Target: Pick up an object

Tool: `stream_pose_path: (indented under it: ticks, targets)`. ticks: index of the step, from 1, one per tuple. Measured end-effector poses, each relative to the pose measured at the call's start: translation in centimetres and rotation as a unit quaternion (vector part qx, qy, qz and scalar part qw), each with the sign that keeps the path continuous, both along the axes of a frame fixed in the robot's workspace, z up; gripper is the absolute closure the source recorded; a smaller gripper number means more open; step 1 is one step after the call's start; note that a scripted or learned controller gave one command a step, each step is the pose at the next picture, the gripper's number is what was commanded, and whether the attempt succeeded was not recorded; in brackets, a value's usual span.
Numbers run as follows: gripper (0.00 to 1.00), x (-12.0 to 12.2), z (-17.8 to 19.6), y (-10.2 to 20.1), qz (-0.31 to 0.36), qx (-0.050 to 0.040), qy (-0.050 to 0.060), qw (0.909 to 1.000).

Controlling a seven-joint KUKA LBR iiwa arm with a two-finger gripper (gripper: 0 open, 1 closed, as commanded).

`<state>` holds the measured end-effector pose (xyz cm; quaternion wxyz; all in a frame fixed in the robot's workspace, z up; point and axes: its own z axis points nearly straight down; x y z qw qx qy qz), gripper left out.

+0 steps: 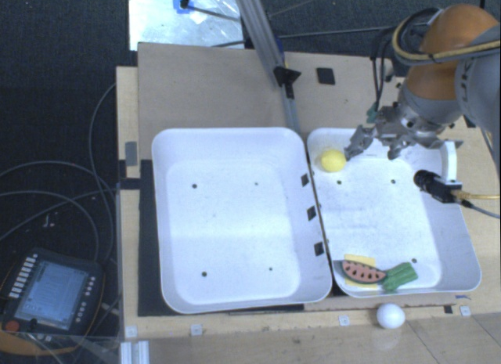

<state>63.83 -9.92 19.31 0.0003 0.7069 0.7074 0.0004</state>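
Observation:
A yellow ball (333, 160) lies in the far left corner of the right bin (438, 229). Just to its right and slightly above it hangs my gripper (374, 149), open, with nothing between its fingers. One fingertip (354, 148) is close to the ball, but I cannot tell whether it touches. At the bin's near edge lie a watermelon slice toy (364, 272), a green toy (400, 275) and a small yellow piece (358, 259), packed together.
The left bin (168, 159) sits beside the right one. A white ball (390, 315) rests on the bench in front of the right bin. A grey pole (262, 26) slants in at the back. A black cable fitting (434, 184) hangs off the arm.

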Motion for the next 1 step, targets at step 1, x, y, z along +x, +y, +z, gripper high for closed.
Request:
stream_pose_path:
  ticks: [1]
  targets:
    - [0.0,-5.21,-8.55,-9.94,-0.004,-0.0007,0.004,1.0]
